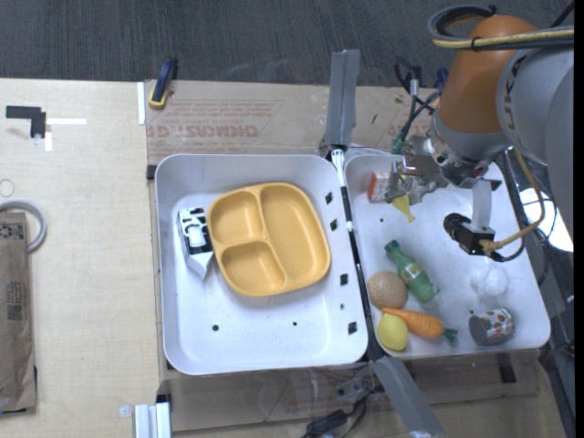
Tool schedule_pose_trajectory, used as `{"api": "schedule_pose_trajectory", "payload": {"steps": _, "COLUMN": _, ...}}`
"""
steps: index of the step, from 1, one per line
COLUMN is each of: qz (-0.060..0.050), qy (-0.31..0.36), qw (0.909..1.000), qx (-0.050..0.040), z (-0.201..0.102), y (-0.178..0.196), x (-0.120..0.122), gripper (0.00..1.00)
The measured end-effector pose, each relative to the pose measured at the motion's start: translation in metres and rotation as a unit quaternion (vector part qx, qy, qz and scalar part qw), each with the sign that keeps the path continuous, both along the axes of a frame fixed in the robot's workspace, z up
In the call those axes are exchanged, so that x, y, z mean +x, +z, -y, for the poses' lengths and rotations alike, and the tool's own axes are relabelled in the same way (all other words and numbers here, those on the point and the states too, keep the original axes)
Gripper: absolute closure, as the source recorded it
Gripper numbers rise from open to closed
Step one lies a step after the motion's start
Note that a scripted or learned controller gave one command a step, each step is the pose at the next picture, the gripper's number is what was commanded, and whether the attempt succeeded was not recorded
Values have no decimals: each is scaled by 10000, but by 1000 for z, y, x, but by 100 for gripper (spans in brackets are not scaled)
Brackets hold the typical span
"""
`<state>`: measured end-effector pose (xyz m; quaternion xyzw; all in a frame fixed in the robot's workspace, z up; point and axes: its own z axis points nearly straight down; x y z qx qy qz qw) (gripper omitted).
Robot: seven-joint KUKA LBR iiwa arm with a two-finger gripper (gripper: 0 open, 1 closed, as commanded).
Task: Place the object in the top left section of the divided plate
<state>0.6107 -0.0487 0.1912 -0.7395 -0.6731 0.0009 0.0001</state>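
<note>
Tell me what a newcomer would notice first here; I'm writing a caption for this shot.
The yellow divided plate stands out, lying in the left bin beside a small black-and-white box. Next comes the arm with its orange band, reaching over the back of the right bin. Near that bin's front lie a green bottle, a carrot and a lemon.

Yellow divided plate point(269, 238) in left bin point(173, 272), tool point(399, 188) over right bin point(525, 286)
</note>
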Motion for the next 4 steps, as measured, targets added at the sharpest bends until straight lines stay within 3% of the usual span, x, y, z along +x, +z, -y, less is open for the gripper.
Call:
{"api": "schedule_pose_trajectory", "payload": {"steps": 1, "qz": -11, "qy": -349, "qw": 9994, "qx": 0, "z": -70, "y": 17, "x": -49, "gripper": 100}}
{"api": "schedule_pose_trajectory", "payload": {"steps": 2, "qz": -17, "qy": -852, "qw": 9964, "qx": 1, "z": -155, "y": -66, "x": -80, "gripper": 100}}
{"api": "schedule_pose_trajectory", "payload": {"steps": 3, "qz": 179, "qy": -1382, "qw": 9902, "qx": 16, "z": -204, "y": -87, "x": -105, "gripper": 100}}
{"api": "schedule_pose_trajectory", "payload": {"steps": 4, "qz": -7, "qy": -1600, "qw": 9871, "qx": -15, "z": -178, "y": -14, "x": -66, "gripper": 100}}
